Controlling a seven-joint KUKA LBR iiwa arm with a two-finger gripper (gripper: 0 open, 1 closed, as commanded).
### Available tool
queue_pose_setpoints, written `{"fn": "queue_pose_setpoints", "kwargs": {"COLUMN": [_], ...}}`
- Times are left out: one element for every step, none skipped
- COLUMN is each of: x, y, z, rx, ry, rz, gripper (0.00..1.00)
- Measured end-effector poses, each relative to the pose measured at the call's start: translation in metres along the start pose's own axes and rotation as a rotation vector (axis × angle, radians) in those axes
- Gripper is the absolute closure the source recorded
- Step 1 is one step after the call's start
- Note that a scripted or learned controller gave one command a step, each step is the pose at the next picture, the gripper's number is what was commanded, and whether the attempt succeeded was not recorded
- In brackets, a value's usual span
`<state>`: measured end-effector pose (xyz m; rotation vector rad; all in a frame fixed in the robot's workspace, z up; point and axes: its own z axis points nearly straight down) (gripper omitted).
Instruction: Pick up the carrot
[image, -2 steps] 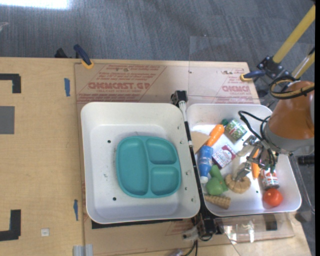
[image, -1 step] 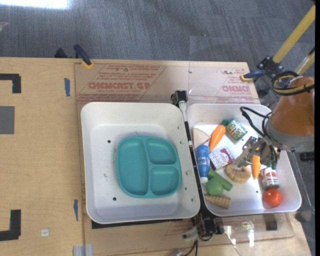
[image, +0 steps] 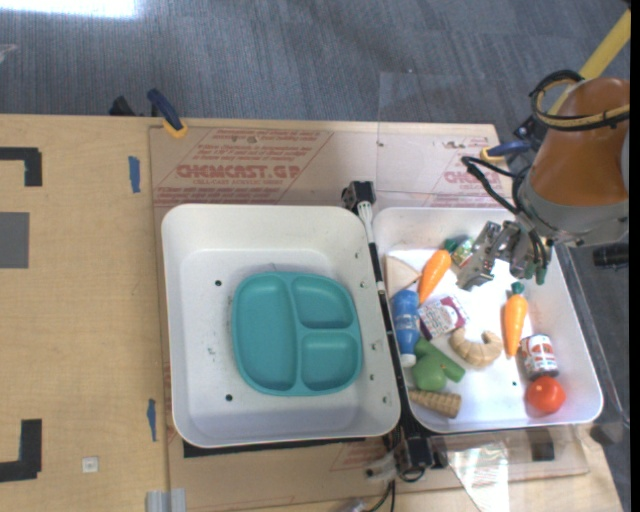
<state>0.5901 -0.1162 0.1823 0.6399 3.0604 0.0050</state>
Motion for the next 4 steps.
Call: {"fn": "queue_pose_setpoints", "kwargs": {"x": [0.002, -0.009, 0.007, 0.002], "y": [-0.003, -0.055, -0.108, -0.108], "z": [0.004, 0.086, 0.093, 0.079], "rx": [0.004, 0.003, -0.006, -0.006], "ry": [0.008, 0.003, 0.009, -0.007], "rz": [0.003, 0.004, 0.254, 0.253], "gripper": [0.0, 0.0, 0.0, 1.0]}}
